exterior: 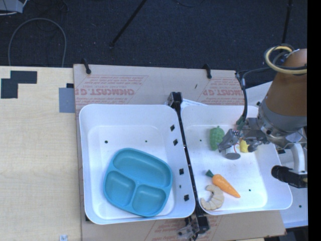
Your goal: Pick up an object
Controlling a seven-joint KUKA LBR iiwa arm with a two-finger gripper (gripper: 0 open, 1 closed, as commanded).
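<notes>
Gripper [232, 145] low in right bin [271, 197], beside green toy [216, 137]; finger state not discernible. Yellow piece [244, 146] close against gripper. Carrot [224, 184] and beige piece [213, 199] near front wall. Blue divided plate [137, 181] in left bin [93, 134].
</notes>
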